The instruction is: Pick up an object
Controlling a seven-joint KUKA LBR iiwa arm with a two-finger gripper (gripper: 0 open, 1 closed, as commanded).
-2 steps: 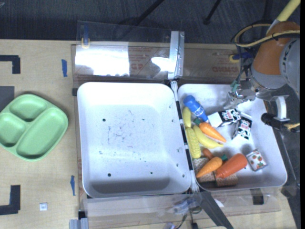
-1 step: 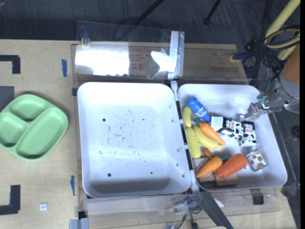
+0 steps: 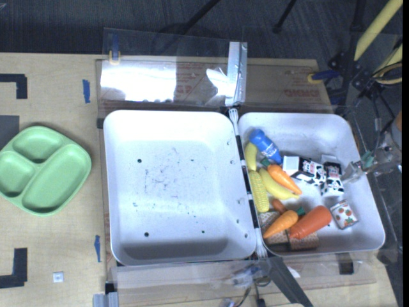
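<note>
Toy items, right bin [image 3: 358, 232]: blue bottle [image 3: 264, 146], corn cob [image 3: 258, 190], banana [image 3: 276, 185], carrots [image 3: 281, 222], cow-patterned pieces [image 3: 323, 173], crowded along its left side. Left bin [image 3: 128, 133] alongside; green divided plate [image 3: 41, 169] well apart, on the bench. Claw state: cannot tell.

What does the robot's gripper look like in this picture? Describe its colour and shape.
The gripper appears as a small, pale grey, metallic-looking piece, slim and angular, by the right rim of the right bin. It is blurred, so any markings or cables on it cannot be made out.
</note>
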